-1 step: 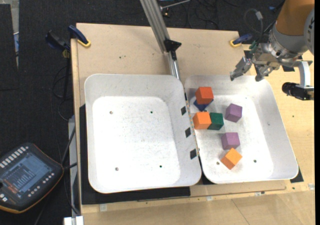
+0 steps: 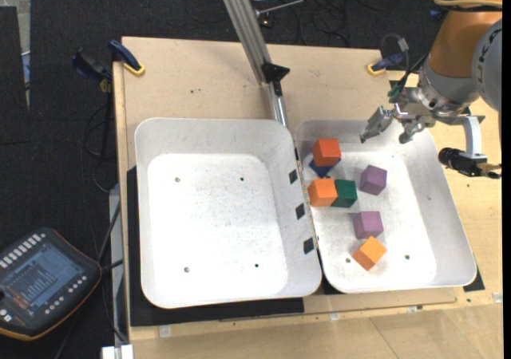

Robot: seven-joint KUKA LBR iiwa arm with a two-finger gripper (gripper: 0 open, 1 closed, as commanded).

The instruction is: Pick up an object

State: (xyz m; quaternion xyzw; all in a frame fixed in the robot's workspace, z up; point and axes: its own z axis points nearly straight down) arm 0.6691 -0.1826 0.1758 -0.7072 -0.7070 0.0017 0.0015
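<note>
- On the floor at the far left, well apart from the right bin (image 2: 447,246), you see a teach pendant (image 2: 40,282) beside the desk (image 2: 200,70).
- The left bin (image 2: 160,142) lies just beside the right bin, touching it along the shared edge.
- Inside the right bin, near its left wall, you find an orange cube (image 2: 326,150) resting on a blue cube (image 2: 321,166).
- Below that pair, a second orange cube (image 2: 322,191) touches a green cube (image 2: 346,192).
- Toward the middle of the right bin sit two purple cubes, the upper purple cube (image 2: 373,179) and the lower purple cube (image 2: 367,224).
- A small orange cube (image 2: 370,253) lies near the right bin's front edge.
- The fingers (image 2: 375,128) are spread, with nothing between them; the gripper (image 2: 391,132) hangs over the right bin's back edge, apart from every cube.
</note>
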